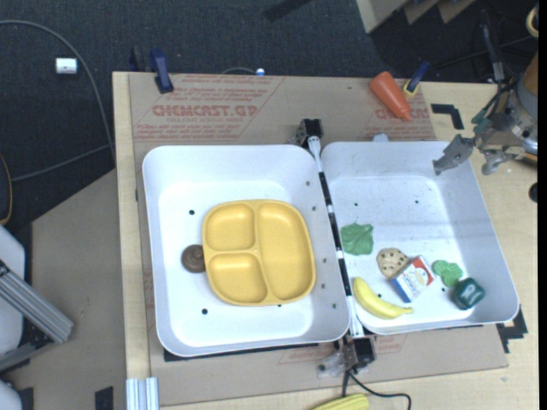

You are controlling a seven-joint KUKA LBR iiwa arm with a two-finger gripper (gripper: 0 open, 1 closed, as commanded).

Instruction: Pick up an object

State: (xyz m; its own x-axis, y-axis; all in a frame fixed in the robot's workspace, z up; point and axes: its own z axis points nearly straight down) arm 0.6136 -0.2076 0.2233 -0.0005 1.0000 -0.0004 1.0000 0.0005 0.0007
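Observation:
The right bin holds a green leafy piece, a speckled cookie, a red, white and blue carton, a banana, a small green broccoli-like piece and a dark green can, all grouped near its front edge. My gripper hovers over the bin's far right corner, well behind those items. It is open, and nothing sits between its fingers.
The left bin carries a yellow divided plate with a brown round piece at its left side. An orange carrot-shaped item lies on the bench behind the right bin. Blue clamps grip the bench's far edge.

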